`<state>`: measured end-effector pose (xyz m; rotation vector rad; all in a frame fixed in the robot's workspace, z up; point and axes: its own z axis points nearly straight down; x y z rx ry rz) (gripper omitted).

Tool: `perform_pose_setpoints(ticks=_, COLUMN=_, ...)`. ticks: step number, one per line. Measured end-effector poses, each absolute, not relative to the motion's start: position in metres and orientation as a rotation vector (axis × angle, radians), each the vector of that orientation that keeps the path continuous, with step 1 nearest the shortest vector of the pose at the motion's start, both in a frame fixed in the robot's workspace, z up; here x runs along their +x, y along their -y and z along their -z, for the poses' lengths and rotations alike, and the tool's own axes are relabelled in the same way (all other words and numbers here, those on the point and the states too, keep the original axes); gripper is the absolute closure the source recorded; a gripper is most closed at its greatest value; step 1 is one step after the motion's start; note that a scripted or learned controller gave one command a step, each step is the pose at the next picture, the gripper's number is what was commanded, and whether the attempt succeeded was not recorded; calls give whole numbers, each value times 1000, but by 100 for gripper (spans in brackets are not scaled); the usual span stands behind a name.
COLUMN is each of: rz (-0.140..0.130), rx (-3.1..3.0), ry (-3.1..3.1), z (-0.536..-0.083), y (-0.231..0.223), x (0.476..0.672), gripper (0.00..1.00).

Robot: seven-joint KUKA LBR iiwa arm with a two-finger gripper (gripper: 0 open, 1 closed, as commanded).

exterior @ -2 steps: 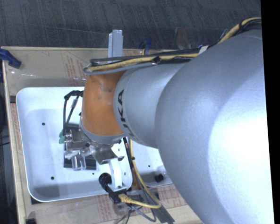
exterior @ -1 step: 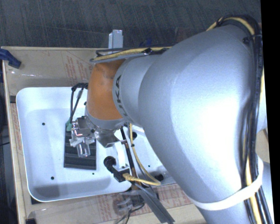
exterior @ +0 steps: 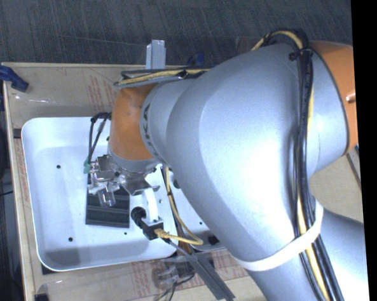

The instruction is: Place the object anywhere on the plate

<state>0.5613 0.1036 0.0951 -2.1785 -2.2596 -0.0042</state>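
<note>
We see the pincer [exterior: 106, 195] low in the bin [exterior: 47, 187], directly over the dark flat object [exterior: 106, 212], perhaps touching it, grip state unreadable, so we judge a centred, square closure essential before lifting.

white bin [exterior: 47, 187] on bench | blue clamp [exterior: 11, 77] at far-left corner | dark carpet [exterior: 72, 23] beyond
</note>
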Motion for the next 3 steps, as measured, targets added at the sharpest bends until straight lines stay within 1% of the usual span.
perform_pose_setpoints(ticks=1, rz=-1, rx=-1971, ry=2443, z=-94, y=-105, x=589, gripper=100)
perform_pose_setpoints(ticks=2, rz=4, rx=-1971, ry=2445, z=-95, y=-106, x=590, gripper=0)
perform_pose_setpoints(ticks=3, rz=1, rx=-2200, ry=2244, z=-93, y=-177, x=547, gripper=0)
